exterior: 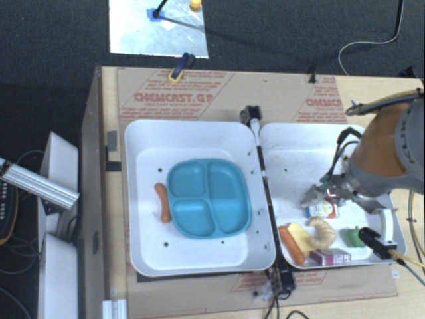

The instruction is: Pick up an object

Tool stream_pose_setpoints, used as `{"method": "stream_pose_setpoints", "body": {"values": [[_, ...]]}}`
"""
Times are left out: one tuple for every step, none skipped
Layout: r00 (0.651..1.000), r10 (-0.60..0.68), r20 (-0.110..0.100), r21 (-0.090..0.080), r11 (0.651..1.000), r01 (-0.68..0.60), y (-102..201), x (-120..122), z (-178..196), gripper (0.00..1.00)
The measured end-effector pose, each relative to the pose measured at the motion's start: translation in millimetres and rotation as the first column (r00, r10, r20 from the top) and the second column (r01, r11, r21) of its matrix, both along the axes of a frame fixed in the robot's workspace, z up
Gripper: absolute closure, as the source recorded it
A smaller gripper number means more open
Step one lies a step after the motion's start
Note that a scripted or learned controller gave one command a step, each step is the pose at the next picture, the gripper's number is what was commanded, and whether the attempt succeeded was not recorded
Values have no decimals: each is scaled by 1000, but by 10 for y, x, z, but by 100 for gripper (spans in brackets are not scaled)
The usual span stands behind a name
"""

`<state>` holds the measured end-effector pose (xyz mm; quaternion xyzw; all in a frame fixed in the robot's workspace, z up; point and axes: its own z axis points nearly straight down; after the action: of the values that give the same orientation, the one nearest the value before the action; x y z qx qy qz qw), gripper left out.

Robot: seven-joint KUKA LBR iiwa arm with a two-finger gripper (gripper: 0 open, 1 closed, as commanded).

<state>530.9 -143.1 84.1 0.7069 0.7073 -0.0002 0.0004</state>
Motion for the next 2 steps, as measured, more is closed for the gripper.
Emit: {"method": "stream_pose_setpoints", "body": {"values": [[1000, 6, 3, 5, 1000, -6, -354, 741, 9, 0], [1000, 10, -8, 24, 1000, -10, -518, 1052, -7, 0]]}}
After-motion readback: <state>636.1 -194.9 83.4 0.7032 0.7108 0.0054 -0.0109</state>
